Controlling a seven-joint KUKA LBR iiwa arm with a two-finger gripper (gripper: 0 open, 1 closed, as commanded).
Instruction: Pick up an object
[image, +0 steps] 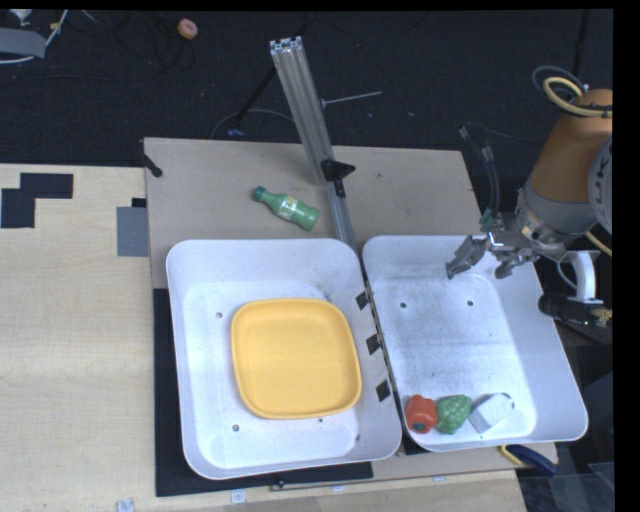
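My gripper (487, 262) hangs over the far right corner of the right bin (450, 320), its two fingers spread open with nothing between them. In that bin's near corner lie a red pepper-like toy (420, 412), a green bumpy toy (453, 412) and a small grey-white block (490, 412), all close together and well away from the gripper. A yellow square plate (296, 357) lies in the left bin (200, 300).
A green bottle (286, 208) lies on the bench behind the left bin. A slanted metal rail (312, 110) rises behind the bins. Black clips (372, 342) sit along the divide between the bins. Cables hang at the right.
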